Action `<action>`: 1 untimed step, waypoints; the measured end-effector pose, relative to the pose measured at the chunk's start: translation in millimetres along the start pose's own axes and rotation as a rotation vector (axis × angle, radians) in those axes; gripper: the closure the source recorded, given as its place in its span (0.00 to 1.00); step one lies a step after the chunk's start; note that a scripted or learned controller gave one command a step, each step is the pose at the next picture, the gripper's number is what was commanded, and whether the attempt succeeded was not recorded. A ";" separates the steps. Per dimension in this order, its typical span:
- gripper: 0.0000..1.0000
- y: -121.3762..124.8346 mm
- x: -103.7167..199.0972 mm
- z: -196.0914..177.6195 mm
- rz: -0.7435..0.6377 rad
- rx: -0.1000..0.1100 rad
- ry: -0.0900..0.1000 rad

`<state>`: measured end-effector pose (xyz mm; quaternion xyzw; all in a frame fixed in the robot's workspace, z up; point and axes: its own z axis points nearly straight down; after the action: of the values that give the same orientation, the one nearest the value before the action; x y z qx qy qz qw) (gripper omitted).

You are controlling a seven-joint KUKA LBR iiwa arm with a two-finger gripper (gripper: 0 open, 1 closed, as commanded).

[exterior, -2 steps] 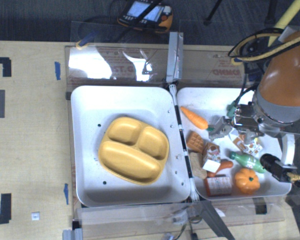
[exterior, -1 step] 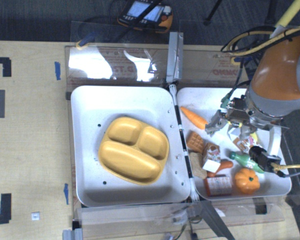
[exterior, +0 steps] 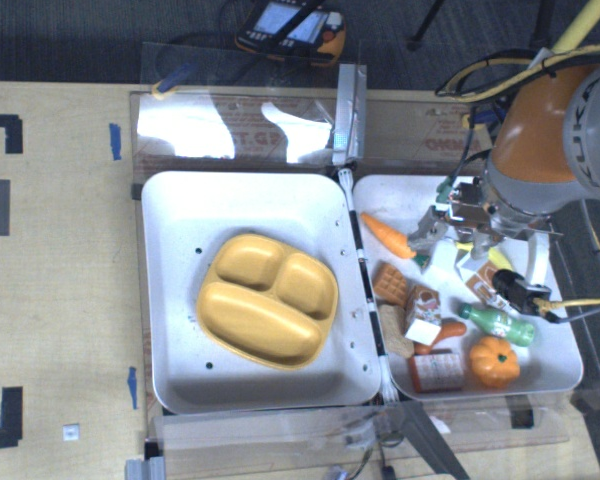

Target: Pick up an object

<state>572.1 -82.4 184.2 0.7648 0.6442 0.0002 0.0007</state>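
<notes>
We're over the right shallow white plastic bin (exterior: 570, 368) now, and the pick is not done, as far as we can judge. The grey arm with its orange band (exterior: 540, 128) hangs above the bin's upper half, and the tool (exterior: 470, 230) sits low among the clutter; we cannot tell what state it is in, and we see nothing lifted clear.

Every candidate lies in that right bin. The orange plastic carrot (exterior: 388, 235) rests at the upper left, just beside the tool. Below it we have the brown waffle-like block (exterior: 391, 282), a small white and red packet (exterior: 423, 313), the red-labelled can (exterior: 438, 370), the round orange toy pumpkin (exterior: 494, 361) and the green plastic bottle (exterior: 498, 323). So what's left, we reckon, is the whole grasp and the lift.

The left white bin (exterior: 170, 268) carries a yellow three-compartment tray (exterior: 268, 298) and no loose items. The pale wooden desk (exterior: 50, 268) bears black corner marks and blue tape. Beyond it, dark carpet, a handheld control pendant (exterior: 288, 28) and stand legs.
</notes>
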 end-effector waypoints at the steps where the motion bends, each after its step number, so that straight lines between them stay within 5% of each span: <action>1: 0.00 17.9 -3.4 -1.4 0.007 -0.001 0.000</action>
<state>589.2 -88.8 185.6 0.7672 0.6414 0.0006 0.0012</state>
